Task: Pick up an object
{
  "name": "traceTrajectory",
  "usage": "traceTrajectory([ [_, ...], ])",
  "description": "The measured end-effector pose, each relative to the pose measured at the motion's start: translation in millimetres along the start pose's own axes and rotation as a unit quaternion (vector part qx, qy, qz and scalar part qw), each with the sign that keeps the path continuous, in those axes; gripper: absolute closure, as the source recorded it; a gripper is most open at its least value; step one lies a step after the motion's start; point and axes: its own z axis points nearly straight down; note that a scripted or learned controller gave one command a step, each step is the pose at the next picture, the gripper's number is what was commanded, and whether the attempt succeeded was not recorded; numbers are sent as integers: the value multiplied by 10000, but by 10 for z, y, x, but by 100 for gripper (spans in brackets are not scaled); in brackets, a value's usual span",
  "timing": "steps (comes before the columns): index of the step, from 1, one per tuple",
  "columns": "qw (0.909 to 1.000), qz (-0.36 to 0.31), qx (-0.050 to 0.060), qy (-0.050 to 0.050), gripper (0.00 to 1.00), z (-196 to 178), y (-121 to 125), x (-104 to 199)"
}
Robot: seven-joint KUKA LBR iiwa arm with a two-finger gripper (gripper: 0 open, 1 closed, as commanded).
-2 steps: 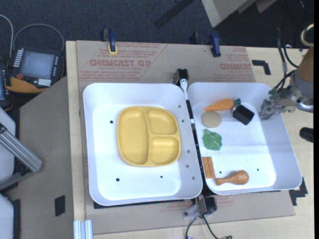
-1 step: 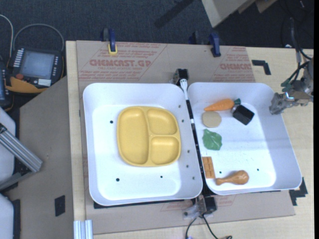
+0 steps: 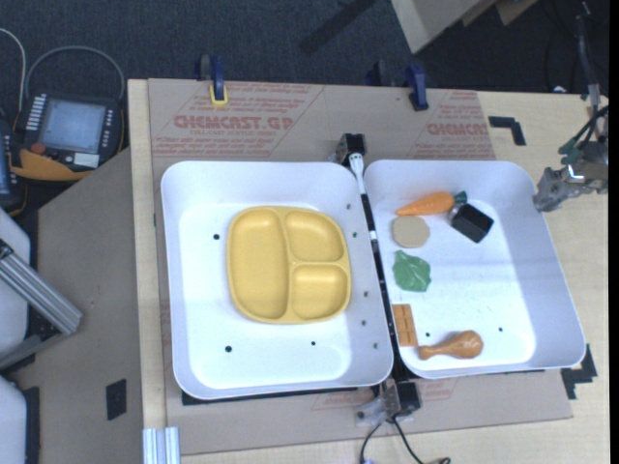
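The right white bin (image 3: 542, 288) holds several small objects. An orange carrot (image 3: 427, 204) lies near the back, with a black block (image 3: 472, 222) just right of it. A tan round disc (image 3: 410, 231) sits above a green leafy piece (image 3: 412, 273). A brown waffle strip (image 3: 404, 325) and a tan drumstick (image 3: 453, 346) lie near the front rim. My gripper (image 3: 561, 184) appears as a grey part with cables at the right edge, just outside the bin's right rim and level with the carrot. Nothing is seen in its hold.
The left white bin (image 3: 193, 336) bears a yellow divided plate (image 3: 288, 263). A black divider runs between the bins. Blue clamps hold the brown board at the back. A teach pendant lies off the bench to the left.
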Motion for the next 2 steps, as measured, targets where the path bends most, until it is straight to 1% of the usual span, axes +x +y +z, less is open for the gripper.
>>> traceTrajectory([
  [1,10000,-23,18,17,100,-21,107,466],
  [2,10000,-23,43,28,100,117,97,1000],
])
